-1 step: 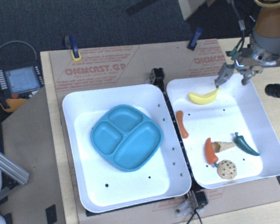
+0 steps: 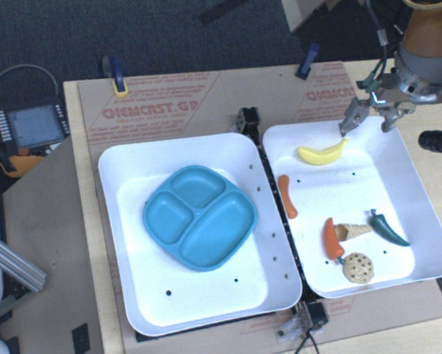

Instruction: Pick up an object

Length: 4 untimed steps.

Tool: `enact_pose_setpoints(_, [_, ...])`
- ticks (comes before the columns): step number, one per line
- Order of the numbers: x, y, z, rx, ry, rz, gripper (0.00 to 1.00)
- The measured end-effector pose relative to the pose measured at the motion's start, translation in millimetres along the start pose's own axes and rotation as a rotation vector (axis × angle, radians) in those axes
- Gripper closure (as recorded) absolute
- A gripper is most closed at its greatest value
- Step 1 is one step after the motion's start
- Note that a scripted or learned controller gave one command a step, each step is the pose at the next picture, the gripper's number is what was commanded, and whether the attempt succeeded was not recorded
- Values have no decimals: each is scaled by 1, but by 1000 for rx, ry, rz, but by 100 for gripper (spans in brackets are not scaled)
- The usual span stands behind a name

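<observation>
The end effector (image 2: 369,116) hangs released, fingers spread and nothing between them, over the right bin's (image 2: 418,183) far edge just beside the banana (image 2: 320,152), a likely target lying apart from the other items and thus open to approach.

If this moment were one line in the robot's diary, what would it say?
pincer: open, nothing held, above right bin's far edge | nearest: banana | blue plate: left bin
</observation>
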State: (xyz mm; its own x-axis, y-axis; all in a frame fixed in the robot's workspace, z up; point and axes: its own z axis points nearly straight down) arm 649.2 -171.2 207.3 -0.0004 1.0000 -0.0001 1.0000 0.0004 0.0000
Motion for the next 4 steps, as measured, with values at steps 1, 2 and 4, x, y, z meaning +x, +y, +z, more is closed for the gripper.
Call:
enact_pose_setpoints(1, [1,-7,43,1,0,0,0])
enact_pose_setpoints(2, [11,-11,92,6,1,-1,0])
enact_pose_setpoints(4, [11,-10,111,-2,0,-1,100])
